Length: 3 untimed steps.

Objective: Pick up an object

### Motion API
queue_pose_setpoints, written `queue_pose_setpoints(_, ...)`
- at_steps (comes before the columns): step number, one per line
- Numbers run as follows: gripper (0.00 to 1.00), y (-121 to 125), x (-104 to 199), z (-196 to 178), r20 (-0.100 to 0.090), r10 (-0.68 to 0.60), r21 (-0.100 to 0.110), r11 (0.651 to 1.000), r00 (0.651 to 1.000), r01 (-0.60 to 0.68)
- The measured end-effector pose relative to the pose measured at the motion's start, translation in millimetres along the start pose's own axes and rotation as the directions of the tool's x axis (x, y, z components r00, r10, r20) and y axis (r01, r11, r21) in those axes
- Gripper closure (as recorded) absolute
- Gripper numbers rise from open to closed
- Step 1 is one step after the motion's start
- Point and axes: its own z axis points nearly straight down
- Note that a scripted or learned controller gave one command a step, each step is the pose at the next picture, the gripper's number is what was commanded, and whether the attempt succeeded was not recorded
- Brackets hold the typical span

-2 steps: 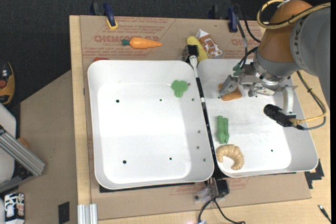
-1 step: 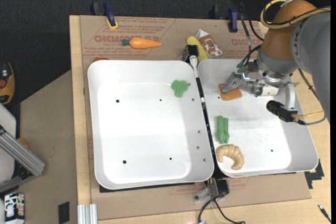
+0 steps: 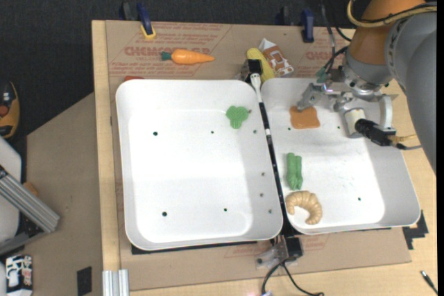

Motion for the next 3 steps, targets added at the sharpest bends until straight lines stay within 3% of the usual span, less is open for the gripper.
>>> queue_pose_setpoints(3, 0.0, -2.5, 3.0, 0.2, 0.005, 0.004, 0.006, 1.0, 1.0, -0.004)
